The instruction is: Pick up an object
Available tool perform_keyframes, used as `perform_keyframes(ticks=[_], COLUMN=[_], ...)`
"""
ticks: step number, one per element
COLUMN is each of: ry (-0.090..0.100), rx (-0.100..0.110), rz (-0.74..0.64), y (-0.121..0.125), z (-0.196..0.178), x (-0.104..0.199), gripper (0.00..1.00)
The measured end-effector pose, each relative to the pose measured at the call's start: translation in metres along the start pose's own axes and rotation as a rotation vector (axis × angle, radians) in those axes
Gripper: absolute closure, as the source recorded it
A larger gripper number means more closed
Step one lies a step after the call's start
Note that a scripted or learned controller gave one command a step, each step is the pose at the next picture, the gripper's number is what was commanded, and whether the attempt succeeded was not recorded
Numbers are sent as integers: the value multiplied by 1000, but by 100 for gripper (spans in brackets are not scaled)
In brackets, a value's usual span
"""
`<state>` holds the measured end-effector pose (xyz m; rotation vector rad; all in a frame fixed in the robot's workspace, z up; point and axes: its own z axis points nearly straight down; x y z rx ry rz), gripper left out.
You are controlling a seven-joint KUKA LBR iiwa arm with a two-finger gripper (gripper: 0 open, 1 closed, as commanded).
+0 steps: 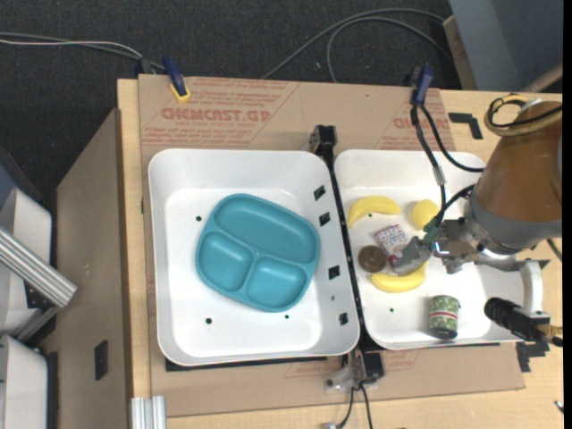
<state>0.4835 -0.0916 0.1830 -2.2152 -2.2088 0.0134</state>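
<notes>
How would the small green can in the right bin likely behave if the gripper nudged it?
The green can seems to stand upright on the right bin floor, so a high push might tip it. Being round, it would probably roll afterwards.

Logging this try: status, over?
Gripper low in right bin, above the lower banana. Grasp unconfirmed. Brown disc, small packet crowd it.

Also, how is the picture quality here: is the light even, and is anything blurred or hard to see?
Camera view: light is even and soft, with faint shadows inside the white bins; the teal plate is sharp and without glare; the small objects by the gripper are tiny and slightly soft, so the print on the green can is unreadable; the floor above the bench stays dark.
</notes>
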Motion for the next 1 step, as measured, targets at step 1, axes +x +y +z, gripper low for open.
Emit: perform_keyframes(ticks=[1], ry=[-2], rx=[-13], rz=[-3], y=[3], z=[-6], x=[0], gripper=[0])
